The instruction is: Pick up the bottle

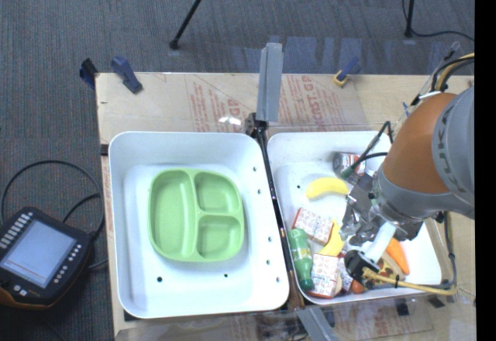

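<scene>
The bottle (301,257) is green with a yellow-green label. It lies near the left wall of the right bin (283,147), toward the front. My gripper (353,228) hangs over the middle of that bin, to the right of the bottle and apart from it, above a yellow piece (333,243) and a red-and-white carton (312,225). Nothing shows between its fingers.
Around the gripper lie a banana (327,187), a metal can (346,163), a carrot (397,256) and a second red-and-white carton (326,276) beside the bottle. The left bin (128,177) holds a green divided plate (196,215). A grey post (269,84) stands behind the bins.
</scene>
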Tool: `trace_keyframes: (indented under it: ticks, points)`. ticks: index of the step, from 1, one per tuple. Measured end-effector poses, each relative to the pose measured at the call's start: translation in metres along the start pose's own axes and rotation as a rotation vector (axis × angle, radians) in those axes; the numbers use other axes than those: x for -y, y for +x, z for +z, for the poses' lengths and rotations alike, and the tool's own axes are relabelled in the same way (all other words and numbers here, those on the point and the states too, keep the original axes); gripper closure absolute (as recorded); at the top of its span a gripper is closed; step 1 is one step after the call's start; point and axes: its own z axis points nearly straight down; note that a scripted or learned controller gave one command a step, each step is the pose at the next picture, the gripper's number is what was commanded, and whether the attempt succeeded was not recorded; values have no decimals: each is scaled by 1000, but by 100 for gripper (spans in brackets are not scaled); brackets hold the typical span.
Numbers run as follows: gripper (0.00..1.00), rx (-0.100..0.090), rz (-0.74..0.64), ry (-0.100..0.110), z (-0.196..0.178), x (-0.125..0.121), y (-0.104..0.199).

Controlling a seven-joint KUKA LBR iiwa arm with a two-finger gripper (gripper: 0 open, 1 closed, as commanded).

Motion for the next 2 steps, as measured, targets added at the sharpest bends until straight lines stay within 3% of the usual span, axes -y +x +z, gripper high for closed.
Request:
trace_keyframes:
  ticks: [1, 2]
  points:
    - [100, 0, 40, -4, -127, -1, 83]
    - [100, 3, 70, 2, 16, 48, 99]
